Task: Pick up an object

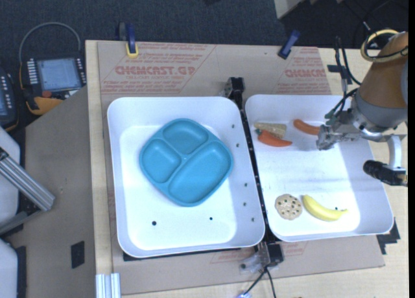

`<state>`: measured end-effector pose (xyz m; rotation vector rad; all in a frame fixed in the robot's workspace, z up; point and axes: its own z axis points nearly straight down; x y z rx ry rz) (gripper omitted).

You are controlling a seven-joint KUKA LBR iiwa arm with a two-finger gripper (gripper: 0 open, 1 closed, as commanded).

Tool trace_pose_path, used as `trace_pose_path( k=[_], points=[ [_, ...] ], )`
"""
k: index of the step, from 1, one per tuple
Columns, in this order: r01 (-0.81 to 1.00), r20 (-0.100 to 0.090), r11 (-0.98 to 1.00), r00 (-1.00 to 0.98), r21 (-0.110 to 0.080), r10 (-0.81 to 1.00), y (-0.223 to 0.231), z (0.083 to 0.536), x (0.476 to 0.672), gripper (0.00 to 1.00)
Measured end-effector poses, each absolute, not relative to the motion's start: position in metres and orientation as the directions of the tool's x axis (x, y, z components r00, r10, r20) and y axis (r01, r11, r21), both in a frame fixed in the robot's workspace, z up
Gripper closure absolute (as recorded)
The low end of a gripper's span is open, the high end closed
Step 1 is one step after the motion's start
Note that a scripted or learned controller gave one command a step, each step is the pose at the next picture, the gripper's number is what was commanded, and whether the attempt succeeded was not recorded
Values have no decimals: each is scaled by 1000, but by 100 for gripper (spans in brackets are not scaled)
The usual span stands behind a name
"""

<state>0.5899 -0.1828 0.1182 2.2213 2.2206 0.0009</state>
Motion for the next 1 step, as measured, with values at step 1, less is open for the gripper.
trace_pose_path(
  k=[1],
  points=[
    [1000,-3,2,-2,8,1000,-174,177,591,100]
  ],
)
